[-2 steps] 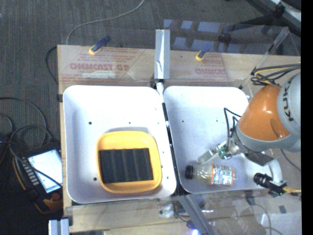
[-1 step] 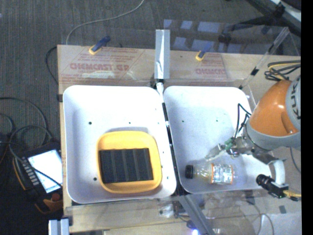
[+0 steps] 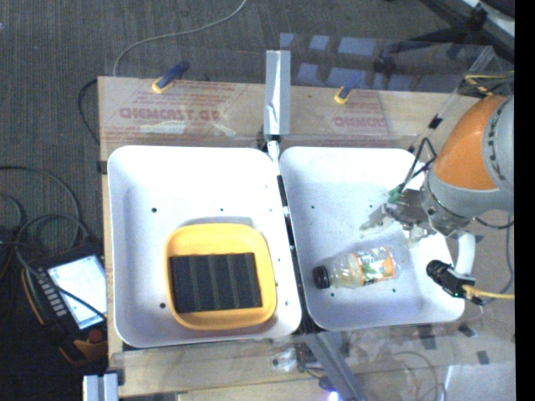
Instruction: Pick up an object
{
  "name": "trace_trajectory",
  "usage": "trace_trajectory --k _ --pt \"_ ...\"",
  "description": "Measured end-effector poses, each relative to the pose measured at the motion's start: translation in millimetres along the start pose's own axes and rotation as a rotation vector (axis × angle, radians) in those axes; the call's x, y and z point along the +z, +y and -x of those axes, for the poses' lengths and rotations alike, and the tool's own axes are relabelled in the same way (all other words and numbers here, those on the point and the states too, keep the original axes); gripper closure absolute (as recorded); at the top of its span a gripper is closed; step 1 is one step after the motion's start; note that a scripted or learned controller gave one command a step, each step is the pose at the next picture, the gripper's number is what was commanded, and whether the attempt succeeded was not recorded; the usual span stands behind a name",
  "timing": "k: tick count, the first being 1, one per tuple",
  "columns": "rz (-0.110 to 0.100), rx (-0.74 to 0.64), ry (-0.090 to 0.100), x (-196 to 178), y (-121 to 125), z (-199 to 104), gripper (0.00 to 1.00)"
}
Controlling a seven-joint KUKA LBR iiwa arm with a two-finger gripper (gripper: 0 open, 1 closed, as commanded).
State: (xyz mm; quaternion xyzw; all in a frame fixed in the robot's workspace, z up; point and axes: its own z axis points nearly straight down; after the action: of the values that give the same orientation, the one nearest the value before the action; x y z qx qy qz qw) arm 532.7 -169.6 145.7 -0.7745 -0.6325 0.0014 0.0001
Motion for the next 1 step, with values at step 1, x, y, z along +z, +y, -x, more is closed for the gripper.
trace_trajectory --k 1 --pt "0.013 -0.168 0.002 53.8 -15.2 13.0 0.00"
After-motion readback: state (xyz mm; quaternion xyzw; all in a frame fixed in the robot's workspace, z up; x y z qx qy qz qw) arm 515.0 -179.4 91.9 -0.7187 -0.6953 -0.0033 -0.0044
